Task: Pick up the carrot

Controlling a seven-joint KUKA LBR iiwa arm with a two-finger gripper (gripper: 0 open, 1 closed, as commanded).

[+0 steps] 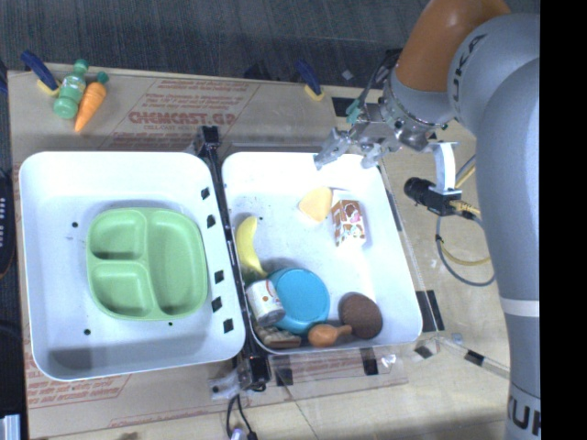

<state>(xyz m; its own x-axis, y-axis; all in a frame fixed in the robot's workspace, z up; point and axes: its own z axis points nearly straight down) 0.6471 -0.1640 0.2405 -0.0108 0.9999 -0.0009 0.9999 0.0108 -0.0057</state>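
Note:
The carrot (pixel 90 104) is a small orange toy with a green top. It lies on the cardboard beyond the left bin's far left corner, outside both bins, beside a green toy bottle (pixel 68 93). My gripper (pixel 347 158) hangs over the far rim of the right bin (pixel 396 246), far to the right of the carrot. Its two fingers are spread, with nothing between them.
The left bin (pixel 37 246) holds a green divided plate (pixel 147 262). In the right bin lie a banana (pixel 246 244), a yellow wedge (pixel 316 204), a snack packet (pixel 348 222), a blue lid (pixel 303 301), a can (pixel 263 302) and a brown ball (pixel 361 313). Blue clamps (pixel 38 70) grip the cardboard's far edge.

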